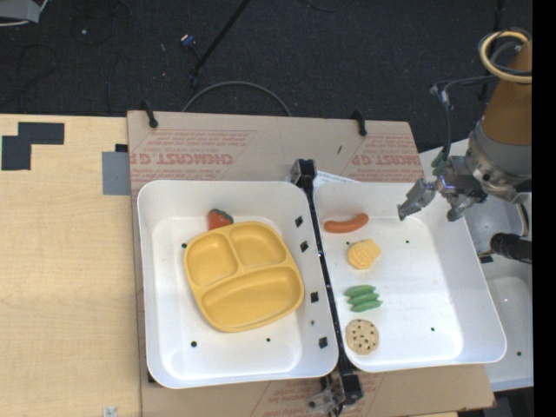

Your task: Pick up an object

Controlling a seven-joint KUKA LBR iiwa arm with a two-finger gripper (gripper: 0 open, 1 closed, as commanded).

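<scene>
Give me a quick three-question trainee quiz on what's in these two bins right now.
1. True or false: the yellow divided plate sits in the right bin.
2. Which item lies nearest the gripper? A) cookie B) hot dog C) green pea pods
3. Fill in: the orange-red toy vegetable touches the plate's far ____ corner, as the camera sees it.

Key
1. False; it is in the left bin.
2. B.
3. Left.

2 bins [165,233], 1 tray [243,274], maybe 5 foods [346,224]
</scene>
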